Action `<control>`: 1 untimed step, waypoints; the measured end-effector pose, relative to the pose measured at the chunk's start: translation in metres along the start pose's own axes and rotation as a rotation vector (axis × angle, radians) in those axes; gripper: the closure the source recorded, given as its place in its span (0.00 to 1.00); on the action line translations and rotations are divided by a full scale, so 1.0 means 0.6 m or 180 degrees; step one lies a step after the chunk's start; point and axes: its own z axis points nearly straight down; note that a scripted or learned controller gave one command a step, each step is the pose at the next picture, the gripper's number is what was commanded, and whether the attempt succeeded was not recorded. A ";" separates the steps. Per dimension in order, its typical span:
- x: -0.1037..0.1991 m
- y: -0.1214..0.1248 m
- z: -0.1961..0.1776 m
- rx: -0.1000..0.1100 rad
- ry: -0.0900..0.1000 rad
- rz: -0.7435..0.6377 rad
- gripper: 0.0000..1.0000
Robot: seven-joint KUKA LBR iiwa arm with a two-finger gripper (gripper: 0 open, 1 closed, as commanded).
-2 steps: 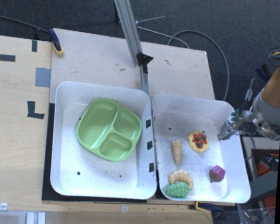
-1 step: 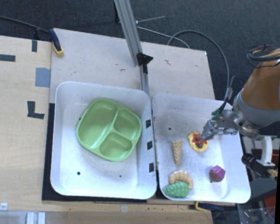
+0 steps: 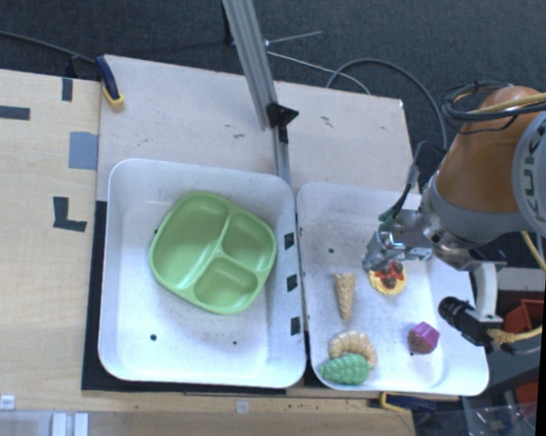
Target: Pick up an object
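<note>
My gripper [image 3: 383, 261] hangs low in the right bin [image 3: 322, 216], directly over a small yellow and red toy [image 3: 387, 282], its tips touching or nearly touching the toy's top. A tan cone [image 3: 344, 293] lies just left of that toy. Near the bin's front edge a beige croissant-like piece [image 3: 353, 342] rests against a green bumpy piece [image 3: 346, 368]. A small purple piece [image 3: 423, 338] lies at the front right. The wrist hides much of the fingers.
The left bin [image 3: 123, 276] bears a green divided plate [image 3: 214, 252]. A grey metal bar [image 3: 257, 65] slants down to the ridge between the bins. A black part of the arm [image 3: 463, 317] juts over the right bin's right edge.
</note>
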 end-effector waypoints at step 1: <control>0.101 0.003 0.002 0.0002 -0.0001 -0.0003 1.00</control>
